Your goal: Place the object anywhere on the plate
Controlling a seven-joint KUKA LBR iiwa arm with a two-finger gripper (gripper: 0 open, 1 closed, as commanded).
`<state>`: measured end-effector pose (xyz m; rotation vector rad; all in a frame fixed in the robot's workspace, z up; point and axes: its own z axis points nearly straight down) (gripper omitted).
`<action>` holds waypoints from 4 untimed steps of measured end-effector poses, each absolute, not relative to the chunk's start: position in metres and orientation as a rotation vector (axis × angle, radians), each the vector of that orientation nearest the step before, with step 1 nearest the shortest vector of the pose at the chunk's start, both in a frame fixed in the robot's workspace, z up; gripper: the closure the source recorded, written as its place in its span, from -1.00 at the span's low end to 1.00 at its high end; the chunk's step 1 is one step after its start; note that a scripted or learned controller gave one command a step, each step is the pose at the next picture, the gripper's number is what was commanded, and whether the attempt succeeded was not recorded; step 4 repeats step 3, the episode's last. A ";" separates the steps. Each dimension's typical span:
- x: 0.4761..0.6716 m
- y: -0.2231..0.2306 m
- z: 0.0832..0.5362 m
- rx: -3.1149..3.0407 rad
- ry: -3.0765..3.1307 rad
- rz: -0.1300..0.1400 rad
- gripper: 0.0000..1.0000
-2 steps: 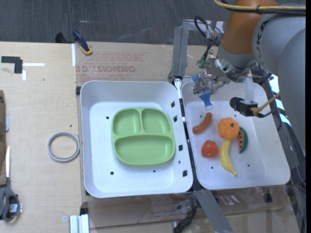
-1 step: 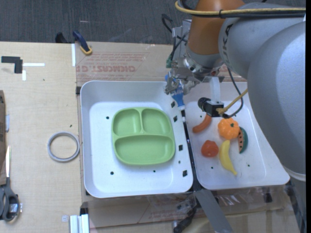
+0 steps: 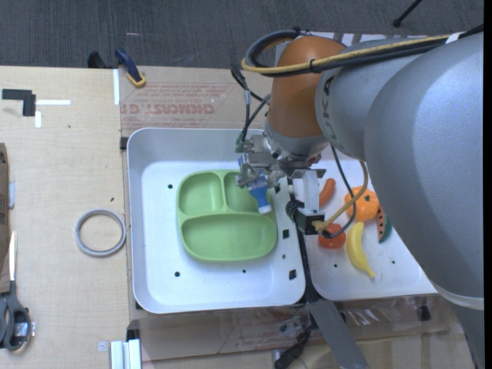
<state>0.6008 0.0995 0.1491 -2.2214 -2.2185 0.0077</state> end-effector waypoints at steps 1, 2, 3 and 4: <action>0.601 0.099 0.149 -2.223 -2.217 0.007 -1.00; 0.659 0.135 0.092 -2.222 -2.222 0.001 -1.00; 0.589 0.084 0.203 -2.226 -2.216 0.007 -1.00; 0.589 0.084 0.203 -2.226 -2.216 0.007 -1.00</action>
